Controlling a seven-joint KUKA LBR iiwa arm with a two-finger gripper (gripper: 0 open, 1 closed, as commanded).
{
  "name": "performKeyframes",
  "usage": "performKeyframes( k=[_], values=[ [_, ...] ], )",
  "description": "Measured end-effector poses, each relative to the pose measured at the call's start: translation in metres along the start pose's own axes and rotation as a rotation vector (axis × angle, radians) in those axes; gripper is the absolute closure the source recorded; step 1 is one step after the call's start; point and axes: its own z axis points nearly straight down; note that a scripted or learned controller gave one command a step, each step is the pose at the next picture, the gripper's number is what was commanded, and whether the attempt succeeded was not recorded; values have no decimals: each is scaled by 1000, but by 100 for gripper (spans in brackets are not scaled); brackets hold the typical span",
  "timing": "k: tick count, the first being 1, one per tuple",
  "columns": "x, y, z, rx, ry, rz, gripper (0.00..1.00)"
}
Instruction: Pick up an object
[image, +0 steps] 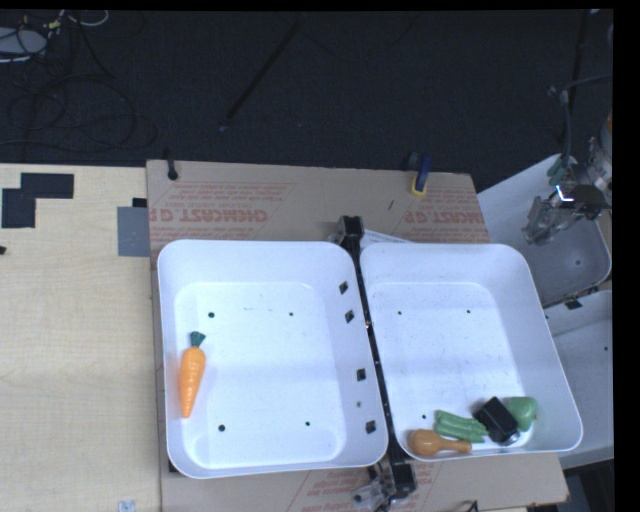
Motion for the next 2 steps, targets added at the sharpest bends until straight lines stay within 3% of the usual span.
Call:
performKeyframes(
  k=[1, 2],
  values=[
    [3, -27, -53, -14, -1, -3, 100],
    [3, -88, -165, -21, -3, -3, 100]
  ],
)
